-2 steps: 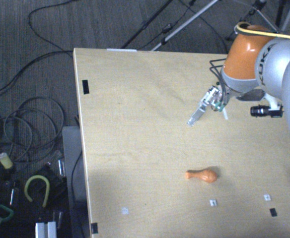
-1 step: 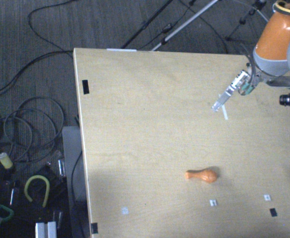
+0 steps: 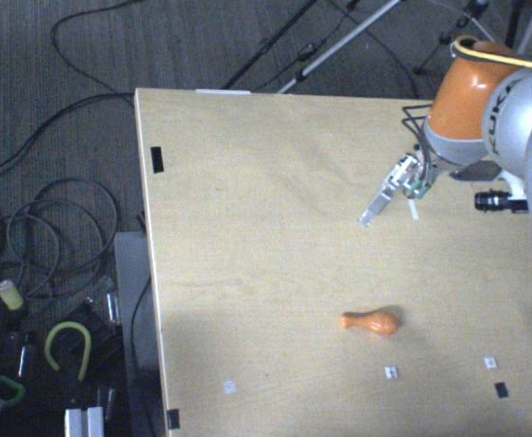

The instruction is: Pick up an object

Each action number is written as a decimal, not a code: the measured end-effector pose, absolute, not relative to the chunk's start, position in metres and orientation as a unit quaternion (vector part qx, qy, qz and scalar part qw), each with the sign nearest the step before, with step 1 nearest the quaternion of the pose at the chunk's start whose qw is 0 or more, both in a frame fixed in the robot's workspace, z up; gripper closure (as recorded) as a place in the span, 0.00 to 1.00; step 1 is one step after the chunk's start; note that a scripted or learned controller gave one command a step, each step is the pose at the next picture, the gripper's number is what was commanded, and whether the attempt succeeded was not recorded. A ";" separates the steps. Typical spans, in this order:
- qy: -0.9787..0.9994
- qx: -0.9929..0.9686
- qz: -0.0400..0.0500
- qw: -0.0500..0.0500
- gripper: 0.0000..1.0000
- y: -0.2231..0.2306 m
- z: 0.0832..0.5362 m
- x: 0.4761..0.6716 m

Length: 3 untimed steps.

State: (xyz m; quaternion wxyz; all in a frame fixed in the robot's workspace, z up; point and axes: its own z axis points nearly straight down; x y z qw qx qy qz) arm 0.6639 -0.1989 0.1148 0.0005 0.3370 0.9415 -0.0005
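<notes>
Heads up, the arm (image 3: 485,98) is cut off at the right edge of the camera view, so you get just the orange band, some grey casing and the wrist. The gripper (image 3: 373,213) pokes out down-left from it as a thin silvery shape; it's too small and blurry to tell how it's set, and nothing visible is in it.

The thing to grab is the small orange object (image 3: 373,321) — pear or gourd shaped, fat end to the right, narrow neck pointing left. It lies flat on the light wooden board (image 3: 248,244), below the gripper and well apart from it.

Plenty of room: the board around the orange object is bare in every direction, and its left and far edges are a long way off. A few tiny markers (image 3: 391,371) sit near the lower right and a black tab (image 3: 157,159) near the left edge, none of them between gripper and object.

Off the board on the left you've got coiled cables (image 3: 47,235), a green hook-shaped thing (image 3: 66,344) and stand legs (image 3: 357,25) up top, all on the carpet.
</notes>
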 end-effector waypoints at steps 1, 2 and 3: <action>0.970 0.243 0.000 0.001 0.00 -0.188 0.095 0.661; 0.928 0.373 0.000 0.002 0.00 -0.211 0.157 0.651; 0.921 0.391 0.001 0.000 0.00 -0.196 0.084 0.662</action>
